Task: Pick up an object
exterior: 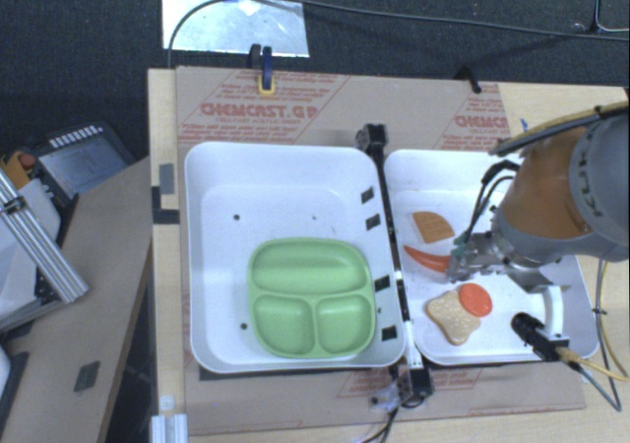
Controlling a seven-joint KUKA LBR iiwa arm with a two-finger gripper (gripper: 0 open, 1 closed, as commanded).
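Observation:
In the right bin [433,170] lie a tan wedge-shaped piece [432,226], a red-orange chili pepper [425,258], a red tomato slice [475,299] and a pale slice of bread [452,317]. My gripper [461,263] hangs low over the right bin, right at the pepper's right end and just above the tomato slice. The arm's grey and orange wrist [556,200] covers the bin's right part. The gripper's body hides the spot where it meets the pepper.
The left bin [285,170] holds a green divided tray [311,295] in its near half. A black divider strip [382,224] runs between the two bins. Cardboard [325,106] lies under both bins, and a grey bench [89,264] stands at the left.

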